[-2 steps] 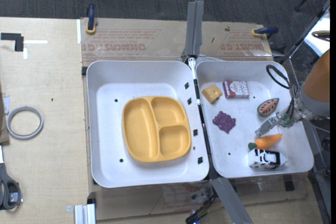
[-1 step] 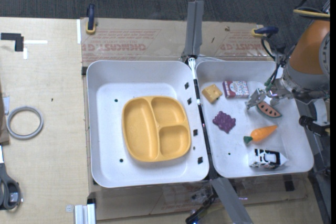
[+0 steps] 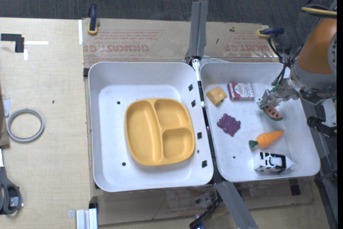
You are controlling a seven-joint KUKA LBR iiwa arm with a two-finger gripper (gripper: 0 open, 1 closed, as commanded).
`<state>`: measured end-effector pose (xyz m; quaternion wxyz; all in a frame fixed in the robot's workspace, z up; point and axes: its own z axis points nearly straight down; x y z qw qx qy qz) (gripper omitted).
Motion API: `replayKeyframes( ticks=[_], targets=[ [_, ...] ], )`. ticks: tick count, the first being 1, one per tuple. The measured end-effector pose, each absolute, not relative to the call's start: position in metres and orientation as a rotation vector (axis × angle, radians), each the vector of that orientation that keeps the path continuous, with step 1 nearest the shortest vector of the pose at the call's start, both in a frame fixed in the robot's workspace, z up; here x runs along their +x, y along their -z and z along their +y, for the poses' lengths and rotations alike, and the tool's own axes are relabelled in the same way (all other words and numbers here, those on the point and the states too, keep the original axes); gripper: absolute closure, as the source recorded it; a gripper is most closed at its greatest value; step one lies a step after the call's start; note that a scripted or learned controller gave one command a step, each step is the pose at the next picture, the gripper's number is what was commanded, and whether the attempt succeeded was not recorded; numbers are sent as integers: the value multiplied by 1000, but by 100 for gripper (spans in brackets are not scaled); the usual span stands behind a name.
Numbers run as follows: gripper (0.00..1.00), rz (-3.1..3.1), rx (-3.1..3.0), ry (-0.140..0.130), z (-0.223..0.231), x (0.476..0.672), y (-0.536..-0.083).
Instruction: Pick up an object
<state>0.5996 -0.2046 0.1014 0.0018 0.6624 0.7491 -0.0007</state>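
Tool (image 3: 266, 103) is hovering at right of frame over the right bin (image 3: 236, 169), touching a watermelon slice (image 3: 274, 112); grip can't be told. Judged: it's needing to center on the slice w/ straight descent before closing.

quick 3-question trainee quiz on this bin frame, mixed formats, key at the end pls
1. True or false: the yellow divided plate lies in the left bin.
2. Which item lies nearest the end effector? A) purple grapes B) watermelon slice C) black-and-white carton
3. Fill in: the toy carrot lies in the ____ bin.

Key
1. True.
2. B; the slice sits right at the end effector's tip, though a firm grip can't be confirmed.
3. Right; it shares the right bin with the cheese wedge and the red-and-white box.
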Motion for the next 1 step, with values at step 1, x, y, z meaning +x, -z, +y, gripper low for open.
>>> replayKeyframes(
  ticks=[1],
  targets=[
    [100, 2467, 1944, 1, -128, 557, -225]
  ],
)
